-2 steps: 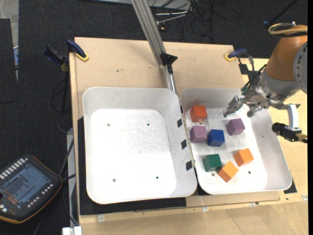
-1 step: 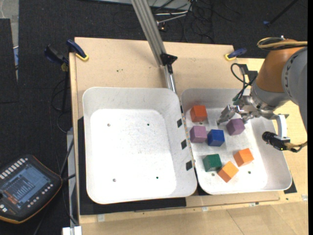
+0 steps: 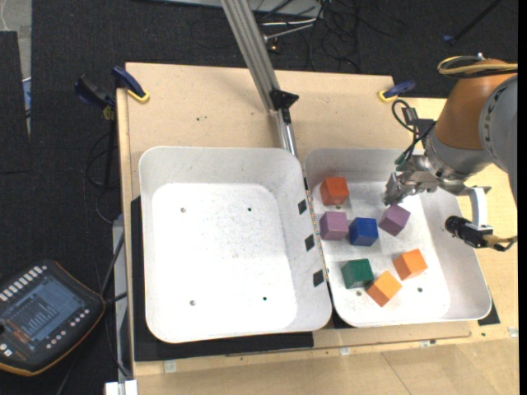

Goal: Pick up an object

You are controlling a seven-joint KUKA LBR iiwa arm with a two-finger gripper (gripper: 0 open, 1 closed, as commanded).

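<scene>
The right bin holds several small blocks: an orange cube, a purple cube, a blue cube, a second purple cube, a green cube, and two orange blocks. My gripper hangs low in the bin's upper right part, just above and slightly left of the second purple cube. No block shows between its fingers. The arm comes in from the right.
The left bin lies beside the right one. A metal pole slants down to the bins' shared edge. Clamps sit at the bench's back corners, and a teach pendant lies at the lower left.
</scene>
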